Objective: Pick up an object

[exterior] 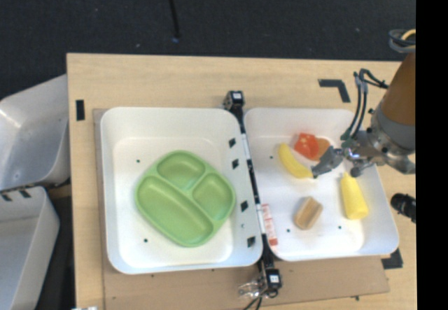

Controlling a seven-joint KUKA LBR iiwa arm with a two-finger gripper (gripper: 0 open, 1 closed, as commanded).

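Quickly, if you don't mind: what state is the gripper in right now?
Gripper: open, holding nothing, above the right bin between the banana and the corn cob.

bins (112,161): 2; green plate (185,197): 1; yellow items (295,162): 2; red item (306,144): 1; tan block (307,213), possibly bread: 1

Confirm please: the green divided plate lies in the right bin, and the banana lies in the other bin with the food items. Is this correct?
Not quite. The camera view shows the green divided plate in the left bin; the banana and other food items lie in the right bin.
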